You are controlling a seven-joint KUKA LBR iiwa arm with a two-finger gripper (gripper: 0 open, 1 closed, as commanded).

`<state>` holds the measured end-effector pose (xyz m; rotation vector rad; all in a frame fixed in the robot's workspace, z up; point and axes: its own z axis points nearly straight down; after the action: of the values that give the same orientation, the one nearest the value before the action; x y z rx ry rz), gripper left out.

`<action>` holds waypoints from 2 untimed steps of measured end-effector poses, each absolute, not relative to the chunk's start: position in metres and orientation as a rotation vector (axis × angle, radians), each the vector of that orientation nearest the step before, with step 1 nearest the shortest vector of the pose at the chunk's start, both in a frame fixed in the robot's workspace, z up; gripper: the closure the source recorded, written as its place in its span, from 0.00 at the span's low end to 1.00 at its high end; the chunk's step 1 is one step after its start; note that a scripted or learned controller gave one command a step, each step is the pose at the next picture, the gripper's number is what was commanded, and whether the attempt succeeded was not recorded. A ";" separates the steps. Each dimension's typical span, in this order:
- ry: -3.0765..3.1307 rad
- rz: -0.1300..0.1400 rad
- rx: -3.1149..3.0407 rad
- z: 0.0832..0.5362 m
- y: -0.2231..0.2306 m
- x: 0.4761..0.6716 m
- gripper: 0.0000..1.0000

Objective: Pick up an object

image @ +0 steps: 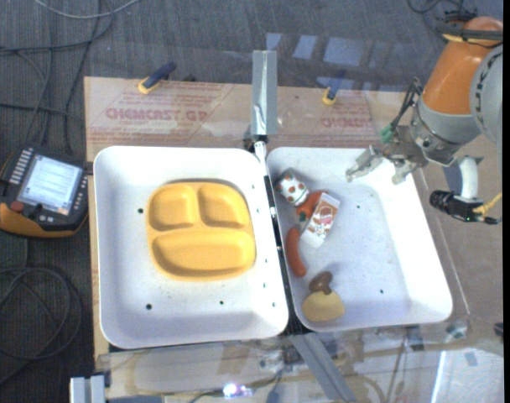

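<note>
Light is bright and even across the two white bins [406, 296], which look nearly washed out, and the yellow tray [202, 229] in the left one carries a soft sheen and almost no cast shadow. Below the bins, the clear sheet at the bench's front edge glares, with a small bright spot. The whole picture is soft and grainy; the carpet above the bins is darker.
</note>
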<state>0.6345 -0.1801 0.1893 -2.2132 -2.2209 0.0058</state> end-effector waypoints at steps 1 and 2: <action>-2.534 0.004 -1.849 0.108 -0.128 0.623 0.00; -2.472 0.006 -1.929 0.112 -0.166 0.556 0.00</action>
<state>0.5556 -0.1661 0.1117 -1.9292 -2.4723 0.0058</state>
